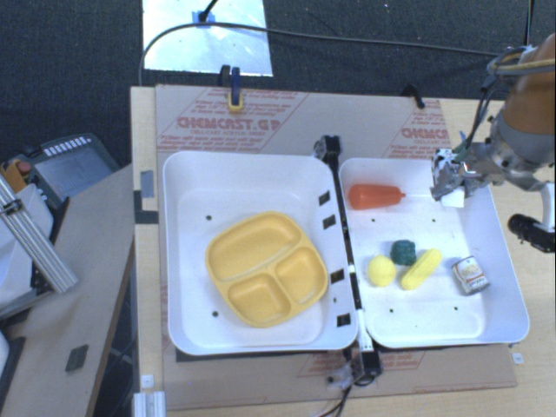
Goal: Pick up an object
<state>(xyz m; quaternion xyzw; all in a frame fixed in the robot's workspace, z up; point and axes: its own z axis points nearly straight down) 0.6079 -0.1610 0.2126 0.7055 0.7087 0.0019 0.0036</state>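
Camera view: the end effector [451, 183] hangs over the far right corner of the right bin [499, 320], whether released or clenched I cannot tell. Nothing is visibly held. Candidates lie below: an orange carrot [375, 195] nearest, then a green lump [403, 252], a yellow lemon [381, 271], a yellow banana [420, 268] and a small can [469, 275] (the left bin [187, 233] holds a yellow tray [265, 268]). Judged step: approach; next, choose a target, align above, descend.
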